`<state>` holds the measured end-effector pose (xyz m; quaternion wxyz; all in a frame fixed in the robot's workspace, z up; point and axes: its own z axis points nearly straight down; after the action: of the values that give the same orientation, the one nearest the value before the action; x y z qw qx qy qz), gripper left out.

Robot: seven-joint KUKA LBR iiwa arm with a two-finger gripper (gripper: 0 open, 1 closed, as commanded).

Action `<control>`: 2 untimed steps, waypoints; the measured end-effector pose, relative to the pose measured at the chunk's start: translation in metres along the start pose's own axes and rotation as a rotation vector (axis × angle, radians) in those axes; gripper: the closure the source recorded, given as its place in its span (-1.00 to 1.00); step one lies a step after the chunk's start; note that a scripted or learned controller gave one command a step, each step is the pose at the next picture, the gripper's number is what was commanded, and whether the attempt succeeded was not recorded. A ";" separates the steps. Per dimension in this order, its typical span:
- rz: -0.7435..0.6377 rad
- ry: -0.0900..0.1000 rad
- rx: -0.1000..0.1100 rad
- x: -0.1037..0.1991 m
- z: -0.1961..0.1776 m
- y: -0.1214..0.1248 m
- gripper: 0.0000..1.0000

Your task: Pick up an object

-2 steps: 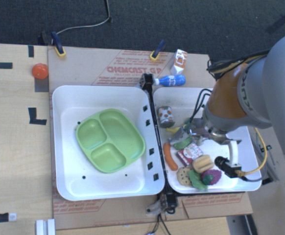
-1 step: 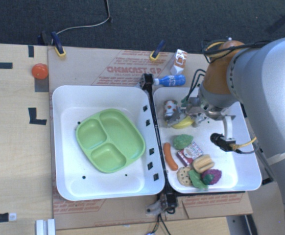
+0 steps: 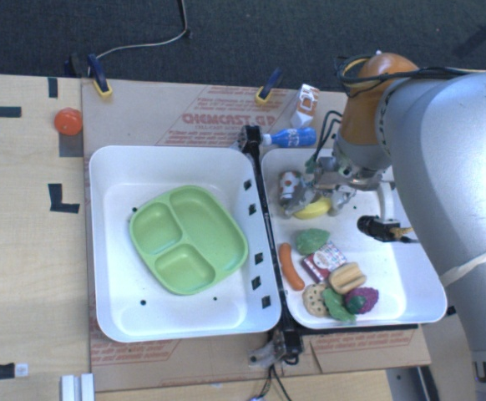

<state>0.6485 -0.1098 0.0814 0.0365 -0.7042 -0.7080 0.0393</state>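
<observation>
While the gripper (image 3: 325, 192) hangs low over the far end of the right bin (image 3: 410, 303), its fingers sit around a curved yellow banana (image 3: 312, 210) — looks gripped. Nearer lies a pile of plastic toy food: a smooth orange carrot (image 3: 291, 267), a round cookie (image 3: 314, 299), purple grapes (image 3: 363, 297). The left bin (image 3: 109, 249) has a glossy green divided tray (image 3: 188, 238).

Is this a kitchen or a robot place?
Probably a robot lab, not a kitchen. A big grey robot arm reaches over two white bins, the food is toys, and a cable trails behind the bench.
</observation>
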 end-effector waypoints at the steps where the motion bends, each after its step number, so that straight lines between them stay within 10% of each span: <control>1: 0.006 0.002 -0.109 -0.012 0.001 -0.058 -1.00; 2: 0.005 0.001 -0.114 -0.008 0.003 -0.078 -1.00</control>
<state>0.5703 -0.1180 0.0868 -0.0036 -0.7067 -0.7075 -0.0014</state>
